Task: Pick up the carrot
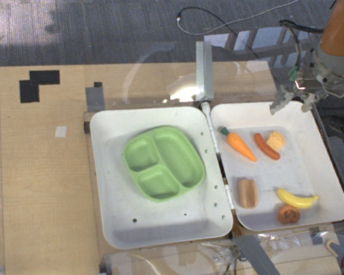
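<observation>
The carrot, orange with a green stalk end, lies slantwise in the right bin, close to its left wall. My gripper hangs over that bin's far right corner, well up and to the right of the carrot. Its two fingers stand apart, open, with nothing between them.
Right of the carrot lie a red sausage and a yellow corn piece. Nearer the front are a bun, a banana and a red-brown fruit. The left bin holds a green divided plate.
</observation>
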Available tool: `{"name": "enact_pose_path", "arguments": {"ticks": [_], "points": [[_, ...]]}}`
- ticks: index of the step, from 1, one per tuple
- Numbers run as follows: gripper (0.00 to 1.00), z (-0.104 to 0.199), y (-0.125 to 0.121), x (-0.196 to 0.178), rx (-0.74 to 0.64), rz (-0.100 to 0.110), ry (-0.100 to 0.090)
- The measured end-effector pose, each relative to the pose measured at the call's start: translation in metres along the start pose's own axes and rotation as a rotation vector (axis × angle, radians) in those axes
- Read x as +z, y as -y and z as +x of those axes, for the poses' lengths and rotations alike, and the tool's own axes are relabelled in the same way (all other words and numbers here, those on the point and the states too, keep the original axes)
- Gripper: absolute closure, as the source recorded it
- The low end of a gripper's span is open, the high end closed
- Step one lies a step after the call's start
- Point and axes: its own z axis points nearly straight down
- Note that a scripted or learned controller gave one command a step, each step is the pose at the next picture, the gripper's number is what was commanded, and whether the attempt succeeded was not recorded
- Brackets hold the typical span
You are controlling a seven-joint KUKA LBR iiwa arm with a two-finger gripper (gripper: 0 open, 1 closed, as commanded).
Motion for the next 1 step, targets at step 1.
{"name": "enact_pose_path", "arguments": {"ticks": [1], "points": [[0.00, 0.0651, 0.0047, 0.1443, -0.292, 0.000, -0.001]]}}
